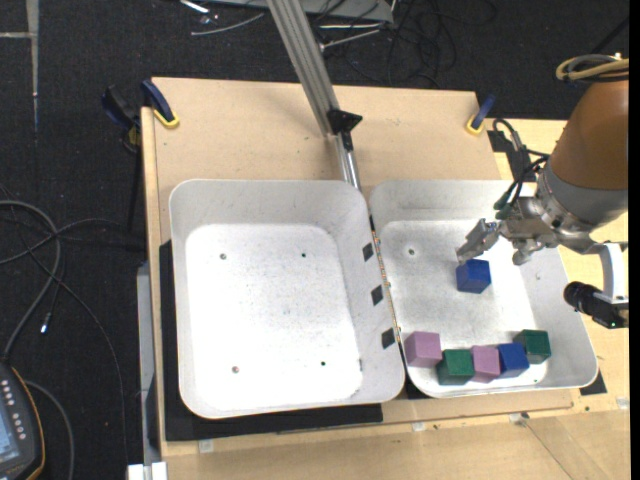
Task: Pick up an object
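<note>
The grey arm's two-finger gripper (497, 242) hovers over the right-hand shallow white bin (440, 203), fingers spread and released, nothing between them. A small blue cube (474, 275) sits alone just below and slightly left of the fingertips, apart from them: the likely target, being easiest to reach. Further below, pink, green and blue blocks (478, 356) crowd the bin's near wall, awkward for a clean grasp.
</note>
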Available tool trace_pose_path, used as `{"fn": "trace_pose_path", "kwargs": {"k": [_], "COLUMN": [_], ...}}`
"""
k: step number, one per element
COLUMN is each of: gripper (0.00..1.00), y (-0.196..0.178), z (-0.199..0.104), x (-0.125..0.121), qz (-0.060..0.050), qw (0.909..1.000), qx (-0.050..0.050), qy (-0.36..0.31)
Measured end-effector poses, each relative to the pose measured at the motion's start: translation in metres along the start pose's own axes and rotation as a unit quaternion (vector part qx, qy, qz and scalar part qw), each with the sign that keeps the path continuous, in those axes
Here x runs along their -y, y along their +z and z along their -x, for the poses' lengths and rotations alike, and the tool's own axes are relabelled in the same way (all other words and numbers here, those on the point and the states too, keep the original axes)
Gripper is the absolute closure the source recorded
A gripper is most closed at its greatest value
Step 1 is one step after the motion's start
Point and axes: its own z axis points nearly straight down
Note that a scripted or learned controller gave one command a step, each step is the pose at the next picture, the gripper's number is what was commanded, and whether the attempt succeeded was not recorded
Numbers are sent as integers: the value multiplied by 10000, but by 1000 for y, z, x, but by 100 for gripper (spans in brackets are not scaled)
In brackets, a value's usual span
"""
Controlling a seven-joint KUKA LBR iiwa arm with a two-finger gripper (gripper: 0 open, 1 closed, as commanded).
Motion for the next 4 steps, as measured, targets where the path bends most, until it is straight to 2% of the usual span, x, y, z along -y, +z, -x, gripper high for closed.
{"fn": "trace_pose_path", "kwargs": {"k": [1,2,3,4], "gripper": [0,100,100,100], "y": [123,108,120,21], "z": [45,44,-13,-74], "x": [-38,-39,-49,-74], "qz": [-24,5,66,50], "qw": [10000,10000,10000,10000], "qx": [3,8,24,-3], "qy": [9,-1,-27,-37]}}
